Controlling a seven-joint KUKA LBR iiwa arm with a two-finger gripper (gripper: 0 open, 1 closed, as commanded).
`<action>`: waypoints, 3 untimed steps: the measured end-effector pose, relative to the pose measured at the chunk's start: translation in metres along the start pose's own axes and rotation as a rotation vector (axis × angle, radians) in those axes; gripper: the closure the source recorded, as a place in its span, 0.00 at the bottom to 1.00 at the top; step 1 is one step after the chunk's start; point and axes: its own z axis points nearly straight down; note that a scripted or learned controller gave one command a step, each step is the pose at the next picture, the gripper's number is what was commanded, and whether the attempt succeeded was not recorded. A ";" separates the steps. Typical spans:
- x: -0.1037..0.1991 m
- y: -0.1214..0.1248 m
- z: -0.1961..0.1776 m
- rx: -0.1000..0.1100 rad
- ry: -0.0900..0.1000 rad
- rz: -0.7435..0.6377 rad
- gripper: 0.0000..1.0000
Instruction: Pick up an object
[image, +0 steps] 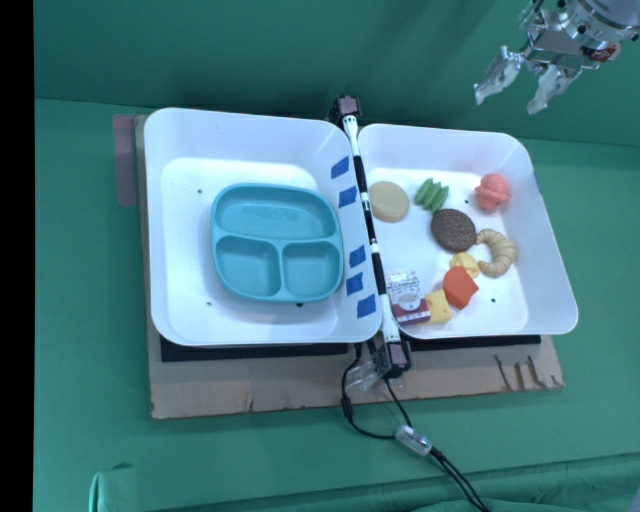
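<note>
Croissant (497, 252) long axis near-vertical, curled

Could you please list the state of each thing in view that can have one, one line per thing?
gripper: open, holding nothing, raised beyond the right bin's far edge.
teal plate: flat in the left bin, compartments bare.
small carton: lying by the divider in the right bin.
brown patty: lying flat.
croissant: resting beside the patty.
</note>
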 end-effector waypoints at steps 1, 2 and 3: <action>-0.034 -0.001 0.128 0.002 -0.004 0.003 0.00; -0.039 0.013 0.186 -0.002 -0.002 -0.001 0.00; -0.039 0.015 0.189 0.006 0.001 -0.002 0.00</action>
